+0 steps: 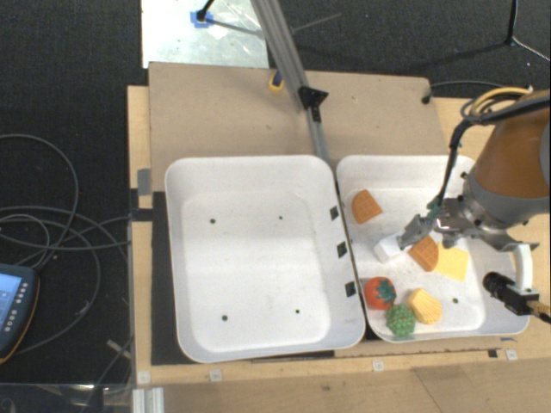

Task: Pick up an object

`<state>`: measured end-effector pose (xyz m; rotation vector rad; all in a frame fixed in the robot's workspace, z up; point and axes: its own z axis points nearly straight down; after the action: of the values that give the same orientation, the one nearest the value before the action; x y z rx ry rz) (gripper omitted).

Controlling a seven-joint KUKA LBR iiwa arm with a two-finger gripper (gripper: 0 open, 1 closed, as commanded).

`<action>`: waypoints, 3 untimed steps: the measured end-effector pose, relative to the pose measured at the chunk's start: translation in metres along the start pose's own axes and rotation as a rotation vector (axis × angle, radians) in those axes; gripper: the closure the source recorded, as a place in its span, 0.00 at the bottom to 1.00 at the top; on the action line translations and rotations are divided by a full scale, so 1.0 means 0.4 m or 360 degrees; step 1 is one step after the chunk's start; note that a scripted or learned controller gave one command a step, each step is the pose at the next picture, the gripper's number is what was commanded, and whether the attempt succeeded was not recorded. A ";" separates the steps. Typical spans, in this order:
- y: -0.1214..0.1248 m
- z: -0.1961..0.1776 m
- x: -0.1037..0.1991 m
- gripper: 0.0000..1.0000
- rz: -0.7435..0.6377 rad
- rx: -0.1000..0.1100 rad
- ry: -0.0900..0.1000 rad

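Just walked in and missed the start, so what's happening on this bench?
A grey arm with an orange band reaches in from the right over the right white bin. Its gripper is low among the toys there, right by a small white block and an orange wedge. Also in that bin lie an orange waffle-like piece, a yellow slice, a red tomato, a green broccoli and a yellow corn-like piece. Whether anything is gripped is unclear. The left white bin sits alongside.

Dark carpet floor (pixel 69 76) around a wooden bench (pixel 224 110). Left of the bench, looping black cables (pixel 52 222) and a handheld screen (pixel 13 304). Behind the bench, a pale floor patch (pixel 185 24) with blue tape (pixel 201 19).
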<state>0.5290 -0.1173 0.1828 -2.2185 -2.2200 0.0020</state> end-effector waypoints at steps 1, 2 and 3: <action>-0.008 0.116 0.021 0.00 0.0000 0.0002 0.0001; -0.004 0.083 0.018 1.00 0.0000 -0.0010 -0.0002; 0.008 -0.026 0.017 1.00 -0.0006 -0.0015 -0.0004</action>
<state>0.5322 -0.1105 0.1932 -2.2198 -2.2303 -0.0054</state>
